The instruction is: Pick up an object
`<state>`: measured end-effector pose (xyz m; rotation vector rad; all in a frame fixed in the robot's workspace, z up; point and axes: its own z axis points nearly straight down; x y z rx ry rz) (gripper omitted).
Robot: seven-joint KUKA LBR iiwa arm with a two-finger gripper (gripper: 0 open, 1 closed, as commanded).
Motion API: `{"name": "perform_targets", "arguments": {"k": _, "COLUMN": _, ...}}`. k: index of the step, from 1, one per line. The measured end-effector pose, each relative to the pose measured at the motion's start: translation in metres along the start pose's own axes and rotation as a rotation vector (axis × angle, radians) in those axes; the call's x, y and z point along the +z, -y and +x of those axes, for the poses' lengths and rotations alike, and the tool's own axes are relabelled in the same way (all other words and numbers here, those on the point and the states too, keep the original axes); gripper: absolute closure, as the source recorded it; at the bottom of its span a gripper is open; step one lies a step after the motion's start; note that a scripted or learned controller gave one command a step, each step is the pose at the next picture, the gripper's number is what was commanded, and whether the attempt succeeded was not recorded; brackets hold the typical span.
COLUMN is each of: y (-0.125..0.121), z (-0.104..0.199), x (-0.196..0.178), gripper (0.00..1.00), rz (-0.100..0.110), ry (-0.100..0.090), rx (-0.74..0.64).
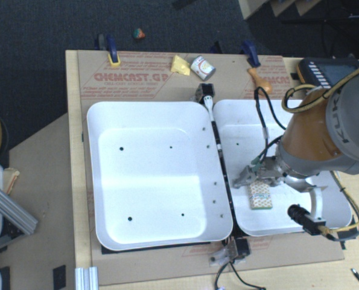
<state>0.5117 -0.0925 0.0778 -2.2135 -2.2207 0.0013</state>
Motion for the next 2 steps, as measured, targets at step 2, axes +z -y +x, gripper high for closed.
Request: {"name": "perform_targets", "arguments": {"k": 2, "y": -0.081, "z": 0.04, "x": -0.114, "gripper": 1.0, "rz": -0.021, "ry": 0.005, "rx": -0.005}}
